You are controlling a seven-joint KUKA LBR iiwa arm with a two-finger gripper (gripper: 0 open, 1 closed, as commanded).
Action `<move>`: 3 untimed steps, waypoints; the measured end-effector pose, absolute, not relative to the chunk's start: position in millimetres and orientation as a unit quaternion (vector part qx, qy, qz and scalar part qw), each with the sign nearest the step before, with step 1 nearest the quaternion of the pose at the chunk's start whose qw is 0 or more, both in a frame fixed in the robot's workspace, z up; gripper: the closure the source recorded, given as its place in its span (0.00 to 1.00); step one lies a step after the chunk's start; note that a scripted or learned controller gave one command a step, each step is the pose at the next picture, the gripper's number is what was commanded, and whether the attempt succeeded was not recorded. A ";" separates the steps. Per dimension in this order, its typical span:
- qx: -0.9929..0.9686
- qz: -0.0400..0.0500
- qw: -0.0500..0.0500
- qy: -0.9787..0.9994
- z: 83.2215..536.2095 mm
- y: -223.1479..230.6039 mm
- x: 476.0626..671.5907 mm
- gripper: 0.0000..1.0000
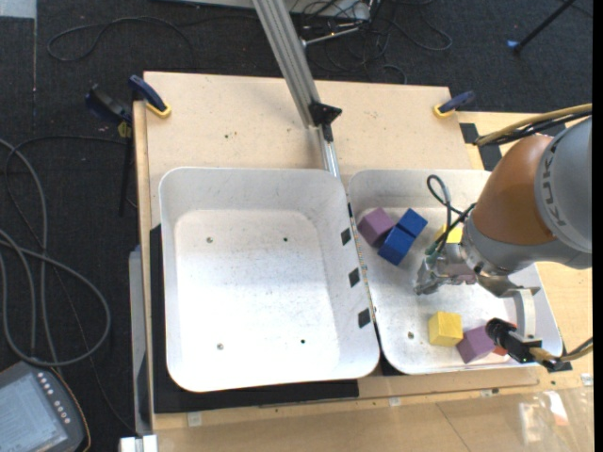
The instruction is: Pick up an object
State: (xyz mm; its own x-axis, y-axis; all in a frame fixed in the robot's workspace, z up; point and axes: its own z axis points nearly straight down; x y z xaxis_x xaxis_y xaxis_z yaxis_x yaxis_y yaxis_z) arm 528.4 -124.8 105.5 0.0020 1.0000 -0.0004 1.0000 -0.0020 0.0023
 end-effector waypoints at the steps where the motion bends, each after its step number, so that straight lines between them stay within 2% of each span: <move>1: 0.706 0.001 0.003 0.708 148.2 -123.5 527.3 1.00; 3: 0.706 0.002 0.003 0.708 239.8 -114.2 534.2 1.00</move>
State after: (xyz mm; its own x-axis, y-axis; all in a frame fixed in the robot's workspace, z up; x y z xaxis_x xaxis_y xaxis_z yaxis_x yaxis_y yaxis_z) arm 534.2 -114.2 239.8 -0.0034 1.0000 -0.0016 1.0000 0.0034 0.0060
